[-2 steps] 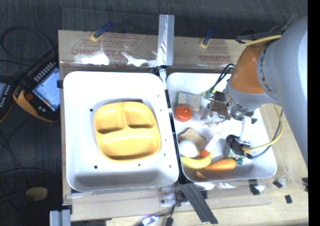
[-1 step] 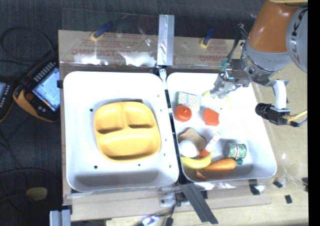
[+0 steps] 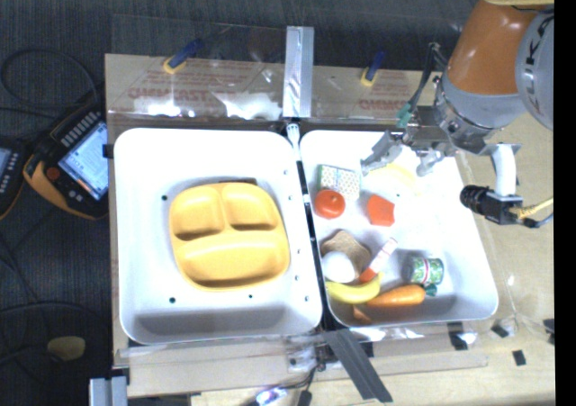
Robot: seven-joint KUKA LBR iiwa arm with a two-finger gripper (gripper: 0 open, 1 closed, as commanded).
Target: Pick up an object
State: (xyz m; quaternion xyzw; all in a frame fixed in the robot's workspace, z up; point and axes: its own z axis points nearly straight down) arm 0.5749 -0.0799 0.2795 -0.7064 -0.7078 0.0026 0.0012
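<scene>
While the arm is hanging over the right bin's far corner, nothing is yet being lifted.

Gripper (image 3: 407,154): it is hovering above the back of the right bin (image 3: 468,233), fingers spread apart and gripping nothing — bare white floor is showing beneath them.

Nearest target: the red block (image 3: 381,209) is lying just in front of the gripper, apart from its neighbours, so it is looking like the easiest pick.

How it looks: it is showing as a small, chunky, orange-red piece with flat faces, matte, probably rigid enough for a firm pinch.

Other candidates: a tomato (image 3: 329,203) is sitting just left of the block, touching a green-white box (image 3: 338,179) behind it; a can (image 3: 422,269), a carrot (image 3: 396,296) and a banana (image 3: 353,290) are crowding the near edge together with an egg (image 3: 339,266).

Doing it well: I am judging that the fingers should be coming down centred over the block, straddling its flat sides, low enough to be closing on its middle rather than its top edge — and staying clear of the tomato.

Risk: a round thing such as the tomato is likely to be rolling away if nudged; the near pile is giving the fingers little room.

Left bin (image 3: 144,215): it is holding a yellow tray (image 3: 229,233), well apart from the gripper.
</scene>
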